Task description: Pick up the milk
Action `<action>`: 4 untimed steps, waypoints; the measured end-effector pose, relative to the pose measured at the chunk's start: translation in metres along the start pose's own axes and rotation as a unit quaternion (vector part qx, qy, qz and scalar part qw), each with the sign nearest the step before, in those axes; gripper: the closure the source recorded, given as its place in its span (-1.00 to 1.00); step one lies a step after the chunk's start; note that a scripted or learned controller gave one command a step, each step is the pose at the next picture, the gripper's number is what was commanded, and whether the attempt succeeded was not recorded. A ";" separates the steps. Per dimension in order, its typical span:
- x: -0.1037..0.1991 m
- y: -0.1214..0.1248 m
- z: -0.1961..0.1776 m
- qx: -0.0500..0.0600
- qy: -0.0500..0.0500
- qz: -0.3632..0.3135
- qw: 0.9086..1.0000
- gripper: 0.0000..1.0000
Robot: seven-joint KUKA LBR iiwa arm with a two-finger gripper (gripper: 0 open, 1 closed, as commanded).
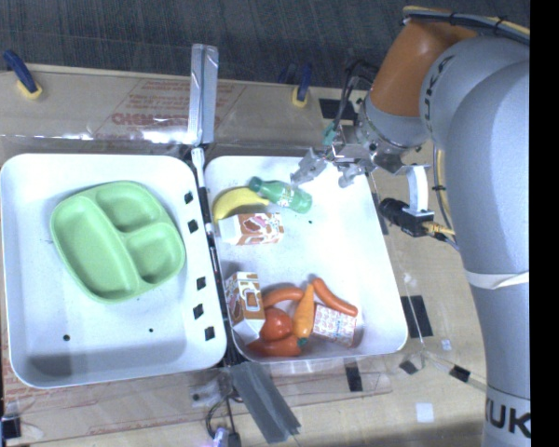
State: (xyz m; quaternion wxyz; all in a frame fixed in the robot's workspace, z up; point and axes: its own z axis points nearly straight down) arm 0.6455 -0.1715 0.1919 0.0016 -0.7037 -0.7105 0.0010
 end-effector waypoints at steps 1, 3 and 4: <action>0.062 -0.018 0.101 0.000 0.000 0.011 1.000 -1.00; 0.130 -0.136 0.001 0.000 0.000 -0.124 0.992 1.00; 0.206 -0.168 0.002 0.001 0.000 -0.281 0.960 1.00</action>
